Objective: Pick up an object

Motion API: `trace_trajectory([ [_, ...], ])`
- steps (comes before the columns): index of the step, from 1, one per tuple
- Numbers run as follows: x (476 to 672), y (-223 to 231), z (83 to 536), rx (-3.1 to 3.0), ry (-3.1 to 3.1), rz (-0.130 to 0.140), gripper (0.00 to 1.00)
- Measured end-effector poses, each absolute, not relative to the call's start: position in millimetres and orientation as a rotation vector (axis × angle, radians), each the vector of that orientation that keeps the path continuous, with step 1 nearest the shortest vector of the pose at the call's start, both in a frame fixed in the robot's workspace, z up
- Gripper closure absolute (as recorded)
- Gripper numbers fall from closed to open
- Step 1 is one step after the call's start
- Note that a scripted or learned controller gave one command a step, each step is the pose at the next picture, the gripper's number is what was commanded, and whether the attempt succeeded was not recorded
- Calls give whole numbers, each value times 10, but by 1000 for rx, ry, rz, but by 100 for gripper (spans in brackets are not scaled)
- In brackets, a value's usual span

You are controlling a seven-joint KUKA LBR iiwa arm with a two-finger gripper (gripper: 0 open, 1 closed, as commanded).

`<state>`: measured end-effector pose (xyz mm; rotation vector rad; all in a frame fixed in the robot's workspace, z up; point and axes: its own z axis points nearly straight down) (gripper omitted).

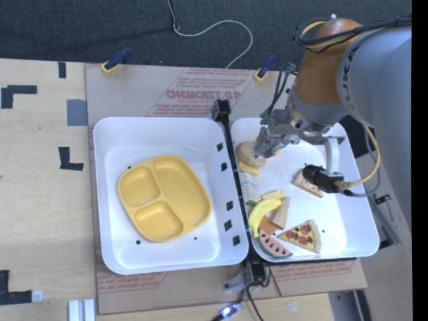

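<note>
Nearest the camera, well below the fingers, a pizza slice (302,235) and a watermelon wedge (273,245) lie at the front of the right bin (361,236), with a banana (262,212) and a tan wedge (281,209) just behind them. A cracker-like piece (309,186) sits to the lower right of the fingers, beside a black fitting (317,176) on a yellow cable. Far to the fingers' left, across the divider, a yellow plate (162,196) rests in the left bin (107,152).

The gripper (262,148) is down at the bin's back left, right over a pale round bun-like piece (248,156), the likely target. Whether the fingers are apart or closed cannot be told; they merge with the piece.

Risk, as a judgement: the piece lies close to the divider wall, so a finger could land on the rim or push the piece against it and miss the grasp.

Beyond the bins, the cardboard (194,92) carries red print, reading roughly "CHEMGREAT"; the arm shows part of the "KUKA" lettering.
</note>
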<state>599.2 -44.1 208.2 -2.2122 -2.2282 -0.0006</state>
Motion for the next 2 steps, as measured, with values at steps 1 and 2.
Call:
trace_trajectory([
  [1,6223,83,2271,-2213,-2230,-4,100],
  [2,6404,289,2131,-2217,-2225,2,100],
])
